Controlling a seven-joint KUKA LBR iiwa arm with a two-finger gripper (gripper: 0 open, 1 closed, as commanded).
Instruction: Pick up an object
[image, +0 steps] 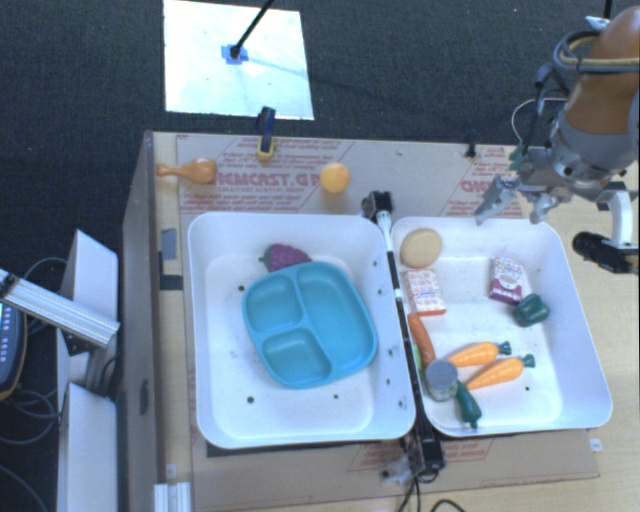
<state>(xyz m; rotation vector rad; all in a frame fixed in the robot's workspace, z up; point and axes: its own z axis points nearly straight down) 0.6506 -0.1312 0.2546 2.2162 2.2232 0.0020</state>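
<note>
Over the far right corner of the table, my gripper (517, 200) hung with its fingers spread and nothing between them, just above the far rim of the right bin (585, 350). My wrist rose toward the upper right, grey under the orange band.

In the right bin, a round tan bun (421, 246) lay at the far left corner, with a small pink-and-white box (426, 292) just on its near side. Another small carton (507, 279), red and white, sat toward the right wall, and a dark green pepper (531, 310) lay just beside it on the near side. Two carrots (494, 363) lay side by side near the middle of the bin's near half, tops pointing right. Along the left wall an orange-red piece (421, 338) lay lengthwise, and at its near end stood a small grey can (440, 379). A dark green piece (467, 404) lay against the can toward the near rim.

In the left bin (215, 330), a blue divided tray (308, 323) took up the middle, tilted slightly, and a purple bunch of grapes (284, 257) peeked out from under its far edge.

On the table's far edge, beyond both bins, a yellow ball (335, 178) rested near the middle, a tan drumstick (190, 171) lay toward the left corner, and a dark clamp (266, 131) sat between them.
</note>
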